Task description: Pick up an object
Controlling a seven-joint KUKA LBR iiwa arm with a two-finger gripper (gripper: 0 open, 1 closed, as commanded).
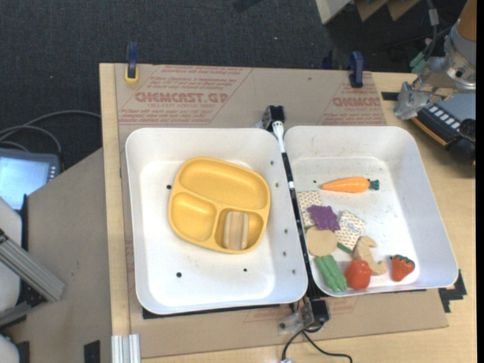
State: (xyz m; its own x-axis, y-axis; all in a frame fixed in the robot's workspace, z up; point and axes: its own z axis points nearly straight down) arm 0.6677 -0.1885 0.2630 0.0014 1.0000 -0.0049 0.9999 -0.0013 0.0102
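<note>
The right bin (423,172) holds several toy foods. An orange carrot (346,185) lies near its middle, with a purple piece (325,218) and a round tan piece (321,242) below it. Along the front wall sit a green vegetable (330,272), a red tomato (358,275) and a red strawberry-like piece (402,267). The left bin (147,203) bears a yellow divided plate (218,204) with a pale beige item (235,230) in one compartment. My gripper (412,100) hangs at the upper right, beyond the right bin's far corner and apart from every object.
Checkered flat pieces (308,200) and a tan lumpy piece (368,251) also lie in the right bin. A black rod (284,165) runs along the seam between the bins. Blue clamps (131,60) (355,66) hold the board's far edge.
</note>
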